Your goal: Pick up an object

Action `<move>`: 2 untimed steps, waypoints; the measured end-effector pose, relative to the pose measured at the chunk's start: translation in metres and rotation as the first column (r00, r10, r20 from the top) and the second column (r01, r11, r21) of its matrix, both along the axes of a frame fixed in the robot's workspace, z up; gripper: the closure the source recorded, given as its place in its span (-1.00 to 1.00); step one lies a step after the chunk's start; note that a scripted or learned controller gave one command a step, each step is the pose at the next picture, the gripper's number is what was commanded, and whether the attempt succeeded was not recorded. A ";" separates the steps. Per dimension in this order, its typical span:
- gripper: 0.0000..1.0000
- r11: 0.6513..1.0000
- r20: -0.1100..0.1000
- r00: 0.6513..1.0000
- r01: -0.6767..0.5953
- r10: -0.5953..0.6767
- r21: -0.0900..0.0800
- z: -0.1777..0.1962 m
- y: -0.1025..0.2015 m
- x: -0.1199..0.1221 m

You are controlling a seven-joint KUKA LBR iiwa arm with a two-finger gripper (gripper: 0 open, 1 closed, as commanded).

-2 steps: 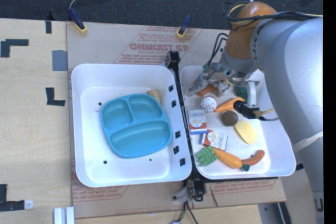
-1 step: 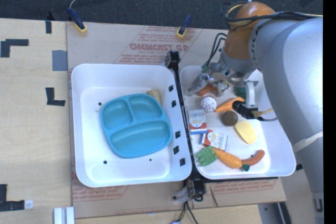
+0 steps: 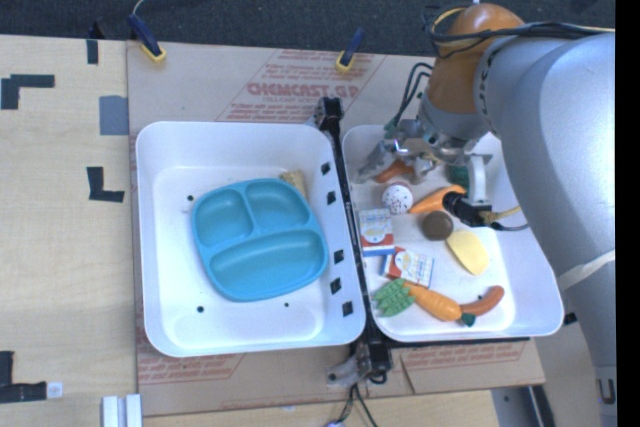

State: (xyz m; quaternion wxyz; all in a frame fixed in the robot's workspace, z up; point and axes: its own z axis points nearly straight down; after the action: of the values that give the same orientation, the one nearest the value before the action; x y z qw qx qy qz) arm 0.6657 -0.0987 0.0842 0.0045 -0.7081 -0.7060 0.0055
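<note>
Toys fill right bin; blue tray in left; pincer state unclear.

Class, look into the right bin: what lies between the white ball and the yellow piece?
In the camera view, between the white ball and the yellow piece lie a brown round item and an orange carrot-like piece.

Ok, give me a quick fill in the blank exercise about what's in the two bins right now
1. The blue divided tray lies in the ____ bin.
2. The carrot with green leaves lies in the ____ bin.
3. The gripper is over the ____ bin.
4. The colour of the divided tray is ____.

Missing words: left; right; right; blue
</note>
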 end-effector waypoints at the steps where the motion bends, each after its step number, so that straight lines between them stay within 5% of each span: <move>1: -1.00 1.000 0.000 1.000 0.001 -0.001 -0.001 0.000 0.001 0.000; 2: -1.00 1.000 0.000 1.000 -0.001 0.001 0.001 0.000 -0.001 0.000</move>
State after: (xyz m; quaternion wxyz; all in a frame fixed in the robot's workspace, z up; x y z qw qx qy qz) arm 0.6657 -0.0993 0.0842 0.0051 -0.7079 -0.7062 0.0052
